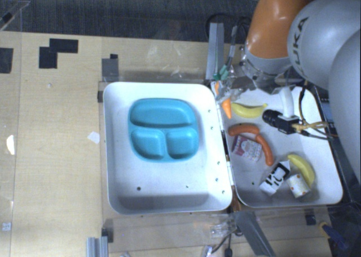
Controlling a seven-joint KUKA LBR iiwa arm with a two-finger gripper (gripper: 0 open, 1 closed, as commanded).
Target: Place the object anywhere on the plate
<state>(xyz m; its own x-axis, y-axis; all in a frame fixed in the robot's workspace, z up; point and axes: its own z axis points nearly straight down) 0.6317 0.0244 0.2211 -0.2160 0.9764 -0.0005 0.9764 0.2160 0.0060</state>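
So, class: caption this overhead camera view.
Grey arm's gripper above right bin's toy food; blue three-compartment plastic plate waits in left bin.

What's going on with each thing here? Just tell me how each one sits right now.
Blue plate: flat in the left bin, nothing on it.
Left bin: holds the plate.
Right bin: holds the toy food.
Upper banana: lying flat.
Lower banana: lying flat.
Sausage: lying curved.
Carrot: lying by the hand.
Hand: low over the right bin's far left corner.
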